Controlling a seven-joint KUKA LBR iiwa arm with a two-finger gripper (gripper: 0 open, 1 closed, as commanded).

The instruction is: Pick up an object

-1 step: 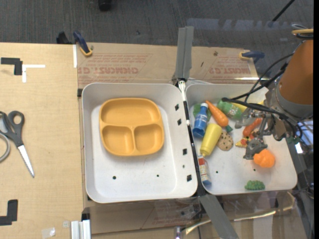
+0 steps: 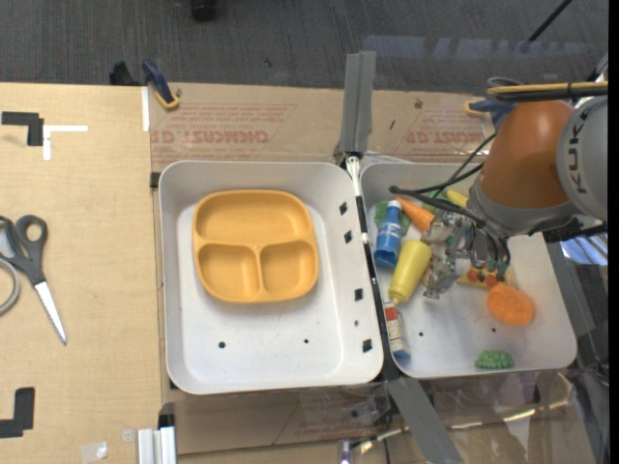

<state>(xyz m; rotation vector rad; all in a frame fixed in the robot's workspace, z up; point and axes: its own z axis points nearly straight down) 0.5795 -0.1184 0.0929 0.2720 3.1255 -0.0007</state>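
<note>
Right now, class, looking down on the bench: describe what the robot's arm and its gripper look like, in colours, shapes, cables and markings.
The arm is grey and rounded, with a broad orange band above the wrist and dark "KU" lettering on its shell. Dark cables run beside the wrist. The gripper is a small metallic grey assembly, its details too cluttered to make out.

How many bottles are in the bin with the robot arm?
2. A blue bottle lies near the right bin's left wall, and a yellow bottle lies just below and right of it, beside the pincer. The arm may hide more.
</note>
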